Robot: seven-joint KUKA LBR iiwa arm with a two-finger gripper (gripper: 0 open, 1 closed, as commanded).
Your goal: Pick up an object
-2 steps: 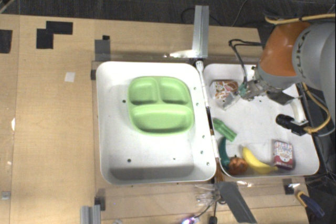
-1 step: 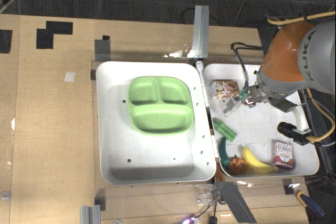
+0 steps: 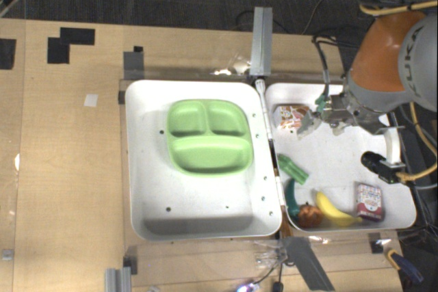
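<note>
A small white packet with red print (image 3: 290, 117) lies flat in the upper left corner of the right-hand bin (image 3: 404, 215), close to the wall shared with the left bin (image 3: 147, 215). Its printing is too small to read. The gripper (image 3: 317, 118) of the grey, orange-banded arm (image 3: 383, 55) hangs just beside the packet's right edge, and from this angle it cannot be told whether the gripper is open or closed, or whether it touches the packet. Dark lettering on the arm's grey casing is cut off at the frame edge.

Nearer the camera in the same bin lie a green piece (image 3: 293, 169), a banana (image 3: 337, 212) against a red fruit (image 3: 309, 216), and a small box with a red, white and blue label (image 3: 369, 200), its text illegible. A light green divided tray (image 3: 209, 135) sits in the left bin.
</note>
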